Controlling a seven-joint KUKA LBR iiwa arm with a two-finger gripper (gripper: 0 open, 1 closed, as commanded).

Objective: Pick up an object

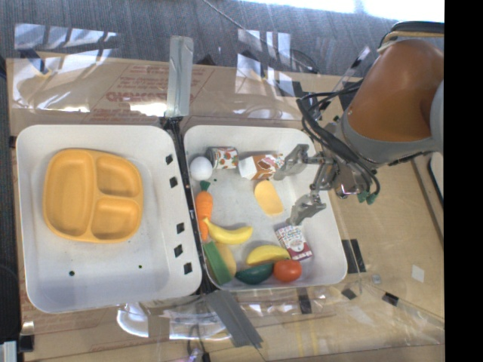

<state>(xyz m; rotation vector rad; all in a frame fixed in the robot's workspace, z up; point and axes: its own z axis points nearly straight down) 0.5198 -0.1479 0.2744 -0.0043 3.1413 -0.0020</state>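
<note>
My gripper [299, 184] hangs over the right side of the right bin [324, 236], fingers spread apart with nothing between them. One fingertip [290, 163] is near the brown snack packet [264, 164]; the other [306, 208] is above the red-and-white carton [293, 241]. A pale yellow piece [269, 197] lies just left of the gripper. Along the bin's left and front lie a white ball [201, 167], a small can [224, 157], a carrot [204, 208], a banana [229, 233], a second yellow fruit [266, 254], a dark green vegetable [254, 274] and a tomato [287, 271].
The left bin [45, 277] holds an orange sectioned plate [92, 194]. The arm's orange band [396, 89] and cables [332, 138] overhang the right bin's far right corner. A cardboard sheet [136, 85] lies behind the bins.
</note>
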